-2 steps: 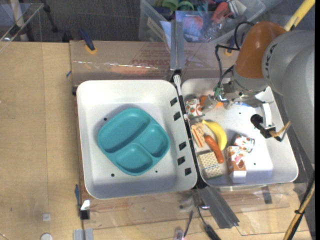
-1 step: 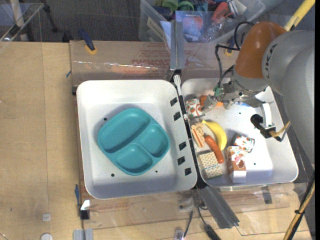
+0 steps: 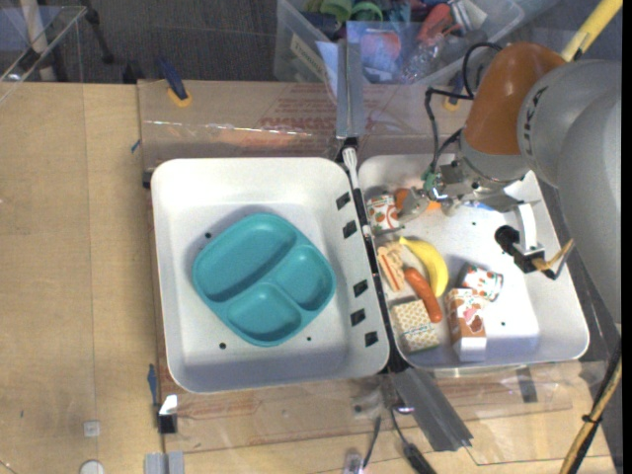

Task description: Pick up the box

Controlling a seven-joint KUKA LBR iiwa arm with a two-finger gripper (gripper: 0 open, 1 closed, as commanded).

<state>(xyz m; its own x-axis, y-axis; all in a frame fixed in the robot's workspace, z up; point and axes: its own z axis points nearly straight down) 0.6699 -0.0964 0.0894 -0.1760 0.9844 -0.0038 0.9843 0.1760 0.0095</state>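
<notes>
Several toy food items lie in the right bin (image 3: 553, 339). A white and red box (image 3: 467, 321) lies near its front, with a smaller patterned box (image 3: 482, 283) just behind it. A tan cracker box (image 3: 415, 325) rests at the bin's front left, and another small box (image 3: 381, 211) sits near the back left. My gripper (image 3: 427, 194) is low at the back of this bin, right beside that small box and well behind the front boxes. The grey arm with its orange band (image 3: 509, 97) hangs over the bin's back right.
A yellow banana (image 3: 429, 261) and a hot dog (image 3: 422, 286) lie in the middle of the right bin. The left bin (image 3: 178, 265) holds a teal divided plate (image 3: 263, 278). A clear tub of toys (image 3: 395, 13) stands behind the bins.
</notes>
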